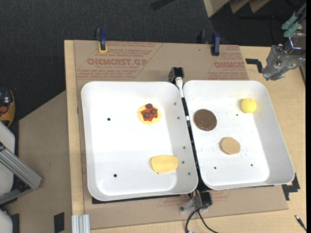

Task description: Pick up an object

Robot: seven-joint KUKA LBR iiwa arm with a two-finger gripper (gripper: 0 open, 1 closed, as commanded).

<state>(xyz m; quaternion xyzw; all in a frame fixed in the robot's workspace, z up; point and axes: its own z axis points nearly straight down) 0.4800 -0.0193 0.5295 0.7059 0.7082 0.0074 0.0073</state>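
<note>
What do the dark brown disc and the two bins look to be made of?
Dark brown disc: probably moulded plastic toy food, matte, with an even colour and a clean round edge. Left bin and right bin: likely thin formed plastic, smooth white with rounded corners and a faint sheen.

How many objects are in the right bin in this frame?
3. A dark brown disc near the bin's left wall, a yellow ball toward the far right, and a tan disc nearer the front. None looks hidden.

Two white bins sit side by side: the left bin (pixel 97 130) holds two yellow food pieces, one topped red (pixel 149 113), one plain (pixel 164 163). The right bin (pixel 272 144) holds three: a dark brown disc (pixel 205 120), a tan disc (pixel 230 145), a yellow ball (pixel 249 106).
</note>
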